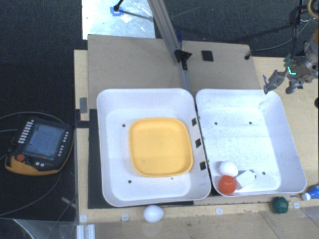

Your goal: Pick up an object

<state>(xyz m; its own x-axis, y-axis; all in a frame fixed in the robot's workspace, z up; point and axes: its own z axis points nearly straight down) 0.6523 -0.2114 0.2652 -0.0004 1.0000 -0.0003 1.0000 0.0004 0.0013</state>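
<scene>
Right bin point(279, 133), claw point(281, 82) open above its far rim.

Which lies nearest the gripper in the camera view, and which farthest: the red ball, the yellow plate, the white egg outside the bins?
From the gripper at the right bin's far right corner:
1. Red ball, right bin's near-left corner.
2. Yellow plate, middle of the left bin.
3. White egg, on the bench below the left bin.
</scene>
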